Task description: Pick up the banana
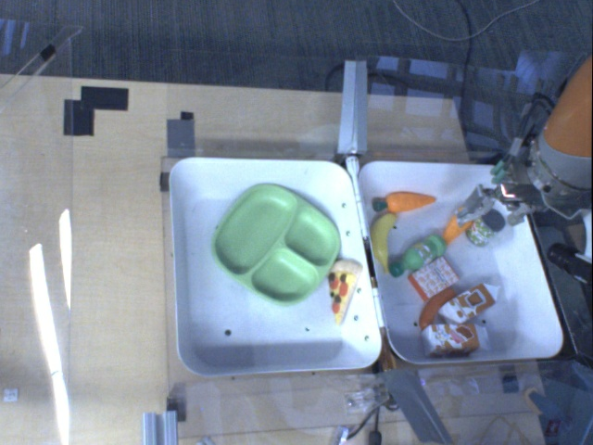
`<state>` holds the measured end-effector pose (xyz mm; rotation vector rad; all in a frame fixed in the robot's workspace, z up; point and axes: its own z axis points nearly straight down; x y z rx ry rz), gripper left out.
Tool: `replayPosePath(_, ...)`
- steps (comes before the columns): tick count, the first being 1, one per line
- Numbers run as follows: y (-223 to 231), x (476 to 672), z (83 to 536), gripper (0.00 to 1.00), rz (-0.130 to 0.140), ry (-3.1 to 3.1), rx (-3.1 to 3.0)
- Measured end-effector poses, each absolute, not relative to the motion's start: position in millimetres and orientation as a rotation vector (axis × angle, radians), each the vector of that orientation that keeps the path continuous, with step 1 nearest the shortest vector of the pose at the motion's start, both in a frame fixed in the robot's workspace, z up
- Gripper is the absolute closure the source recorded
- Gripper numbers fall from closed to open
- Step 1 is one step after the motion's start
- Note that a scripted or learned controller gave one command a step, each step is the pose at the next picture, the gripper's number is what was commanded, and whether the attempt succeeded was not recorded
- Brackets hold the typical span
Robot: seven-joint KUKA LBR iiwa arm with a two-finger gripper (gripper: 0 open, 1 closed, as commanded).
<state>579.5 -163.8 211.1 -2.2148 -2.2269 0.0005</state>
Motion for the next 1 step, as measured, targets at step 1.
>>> replayPosePath(1, -169.7, 576.4, 263.7, 0.00, -0.002, -2.305, -2.138)
